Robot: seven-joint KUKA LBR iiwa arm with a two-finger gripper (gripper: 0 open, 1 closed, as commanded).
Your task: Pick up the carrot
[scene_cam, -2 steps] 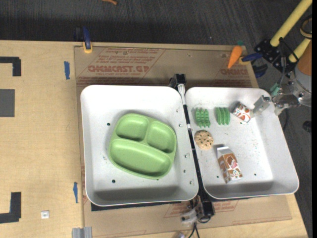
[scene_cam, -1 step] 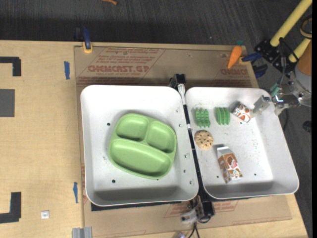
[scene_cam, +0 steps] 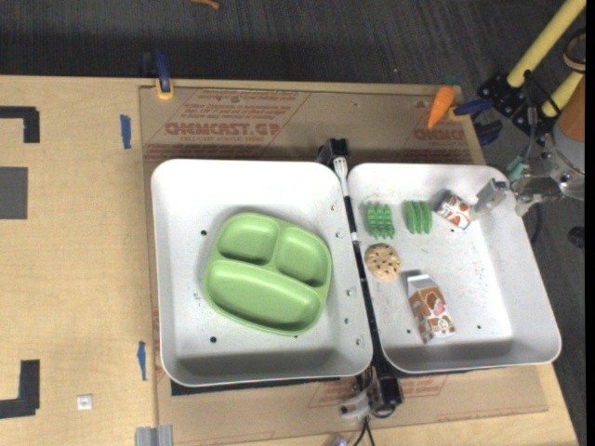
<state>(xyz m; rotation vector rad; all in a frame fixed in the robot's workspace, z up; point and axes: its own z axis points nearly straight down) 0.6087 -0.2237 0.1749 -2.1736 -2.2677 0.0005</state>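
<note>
The small orange carrot with a green top (scene_cam: 441, 106) lies on the brown cardboard sheet (scene_cam: 232, 119) at the upper right of the frame, outside both bins, just above the right shallow white bin (scene_cam: 530, 295). The metal two-finger gripper (scene_cam: 493, 193) sits at that bin's upper right rim, near a small red-and-white carton (scene_cam: 455, 212); whether its fingers are apart or together cannot be told, and nothing is seen between them.

Lower in the right bin lie two green ridged pieces (scene_cam: 398, 218), a round brown cookie (scene_cam: 382, 262) and a larger brown-and-white carton (scene_cam: 429, 310). The left shallow white bin (scene_cam: 186, 203) holds a green three-compartment plastic tray (scene_cam: 268, 269).

The main risk, as I judge it, is that the gripper descends where it is and closes on the red-and-white carton or on the bin rim, since the carrot lies well above it in the frame. The carrot is also slim and tilted, so a closing grip off its axis could nudge it towards the blue clamp (scene_cam: 472, 107) just beside it, or off the bench's far edge.
</note>
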